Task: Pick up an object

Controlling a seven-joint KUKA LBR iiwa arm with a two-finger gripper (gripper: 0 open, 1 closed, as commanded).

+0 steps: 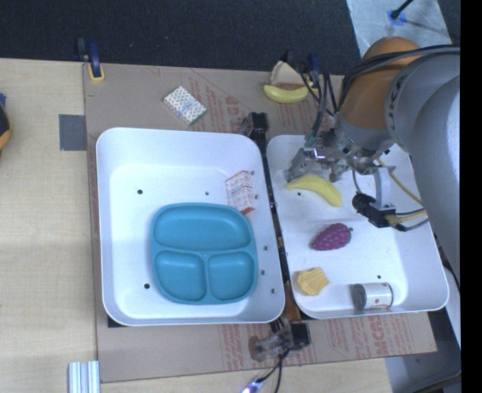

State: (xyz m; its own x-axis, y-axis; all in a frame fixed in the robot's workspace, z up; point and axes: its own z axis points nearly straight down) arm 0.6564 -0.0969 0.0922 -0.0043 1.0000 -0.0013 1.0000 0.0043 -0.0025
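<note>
a pale wooden bench [28, 244] under a brown cardboard sheet [142, 97], with dark carpet [183, 11] beyond.

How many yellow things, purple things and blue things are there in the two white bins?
Yellow: 2, the banana and the yellow chunk, both in the right bin.
Purple: 1, the grapes in the right bin.
Blue: 1, the divided plate in the left bin.
Total: 4

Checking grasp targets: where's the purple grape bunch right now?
The purple grape bunch lies mid-floor in the right bin, just below the yellow banana and above the yellow block.
</note>
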